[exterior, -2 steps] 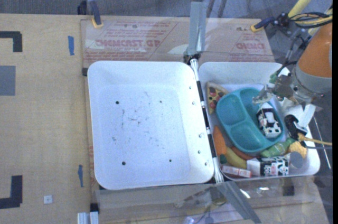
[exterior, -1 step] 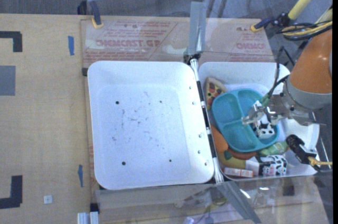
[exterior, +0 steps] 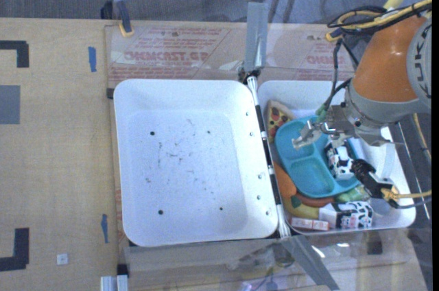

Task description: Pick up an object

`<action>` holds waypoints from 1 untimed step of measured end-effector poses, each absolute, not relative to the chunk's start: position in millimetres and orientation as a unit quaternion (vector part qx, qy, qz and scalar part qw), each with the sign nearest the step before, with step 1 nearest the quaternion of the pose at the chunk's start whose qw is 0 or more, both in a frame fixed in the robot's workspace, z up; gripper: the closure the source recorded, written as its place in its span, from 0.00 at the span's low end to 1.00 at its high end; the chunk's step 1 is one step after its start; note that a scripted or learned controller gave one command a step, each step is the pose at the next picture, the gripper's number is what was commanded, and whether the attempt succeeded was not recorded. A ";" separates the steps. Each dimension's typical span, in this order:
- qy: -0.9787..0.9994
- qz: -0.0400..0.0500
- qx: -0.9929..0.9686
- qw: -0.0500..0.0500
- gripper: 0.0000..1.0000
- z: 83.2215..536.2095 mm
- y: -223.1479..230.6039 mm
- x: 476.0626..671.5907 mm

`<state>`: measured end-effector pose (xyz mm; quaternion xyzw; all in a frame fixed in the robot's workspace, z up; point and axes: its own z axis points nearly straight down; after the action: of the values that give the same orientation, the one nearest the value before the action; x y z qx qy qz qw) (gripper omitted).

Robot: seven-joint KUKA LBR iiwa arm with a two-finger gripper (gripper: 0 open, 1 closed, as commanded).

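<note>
Gripper (exterior: pixel 334 134): low in the right bin (exterior: pixel 405 217), over the far right part of the blue tray; how it is set cannot be told from the camera view, and nothing can be seen held in it.

Arm (exterior: pixel 387 73): grey with an orange band, reaching in from the right and covering the far right corner of the right bin.

Blue tray (exterior: pixel 309 166): two-compartment dish, lying tilted on top of the pile in the right bin, directly beneath the gripper; likeliest candidate for the pick.

Black-and-white item (exterior: pixel 341 160): small, patterned, just right of the tray and near the gripper.

Cow-patterned box (exterior: pixel 355 215): at the near edge of the right bin, beside a flat red-and-white packet (exterior: pixel 307 222).

Orange piece (exterior: pixel 312 201): edge showing under the tray's near side. A patterned piece (exterior: pixel 277 115) shows at its far left.

Left bin (exterior: pixel 188 159): white, speckled, touching the right bin along the middle divide.

Bench (exterior: pixel 55 145): pale wood with blue tape marks, left of both bins.

Progress: judged early; no object is lifted, the pick remains to be made.

Obstacles: objects are packed close and overlapping, so a neighbour may block a clean grip. Cables (exterior: pixel 405 195) trail over the bin's right side.
</note>
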<state>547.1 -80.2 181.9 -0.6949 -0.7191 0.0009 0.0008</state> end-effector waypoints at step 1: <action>-0.761 -0.001 -0.649 -0.002 0.00 102.6 -102.5 528.2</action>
<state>528.2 -102.5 102.6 -0.6489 -0.7609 -0.0013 -0.0023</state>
